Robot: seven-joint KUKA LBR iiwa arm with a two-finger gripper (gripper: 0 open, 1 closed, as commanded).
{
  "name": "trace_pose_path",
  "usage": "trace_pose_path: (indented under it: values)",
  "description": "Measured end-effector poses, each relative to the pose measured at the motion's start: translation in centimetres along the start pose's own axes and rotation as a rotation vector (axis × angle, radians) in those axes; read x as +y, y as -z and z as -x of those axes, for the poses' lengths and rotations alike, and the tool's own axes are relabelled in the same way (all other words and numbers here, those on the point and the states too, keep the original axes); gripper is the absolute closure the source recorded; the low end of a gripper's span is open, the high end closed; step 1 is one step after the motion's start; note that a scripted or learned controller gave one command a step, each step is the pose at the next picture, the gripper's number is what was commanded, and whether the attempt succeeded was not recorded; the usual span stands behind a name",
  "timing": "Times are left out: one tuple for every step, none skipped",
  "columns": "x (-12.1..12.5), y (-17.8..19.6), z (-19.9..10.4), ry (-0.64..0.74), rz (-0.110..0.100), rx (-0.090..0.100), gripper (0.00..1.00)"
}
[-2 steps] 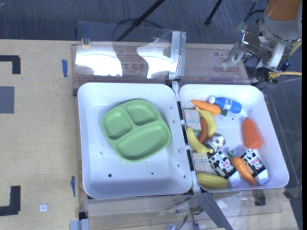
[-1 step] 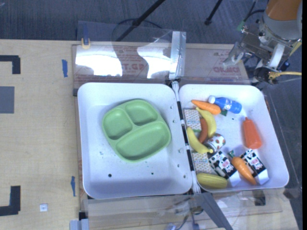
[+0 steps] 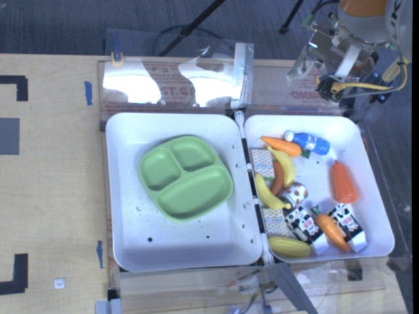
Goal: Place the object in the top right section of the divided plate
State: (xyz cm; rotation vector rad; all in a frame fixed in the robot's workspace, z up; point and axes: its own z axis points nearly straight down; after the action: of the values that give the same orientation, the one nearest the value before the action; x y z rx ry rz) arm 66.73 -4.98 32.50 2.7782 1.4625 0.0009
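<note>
The 2-finger gripper hangs at about 1 o'clock in the camera view, beyond the far rim of the right-hand shallow white bin and well apart from everything in it. Whether it is released or clenched cannot be told at this slant, and no item is seen in its grasp. The green divided plastic plate lies near the middle of the left-hand shallow white bin. Its small top right section sits at about 1 o'clock on the plate. The loose toys all lie in the right-hand bin. A blue-and-white plastic bottle is at 12 o'clock there, touching an orange toy carrot. A yellow toy banana is at 9 o'clock and a red-orange tapered toy vegetable at 3 o'clock. 2 cow-patterned cartons sit toward 6 o'clock with a second orange carrot between them. Which of these is the task's object cannot be told.
</note>
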Motion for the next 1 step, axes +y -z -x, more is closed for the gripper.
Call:
trace_pose_path:
  values:
    - [-2.89, 0.32, -4.17, -0.114, -0.001, 0.000, 0.00]
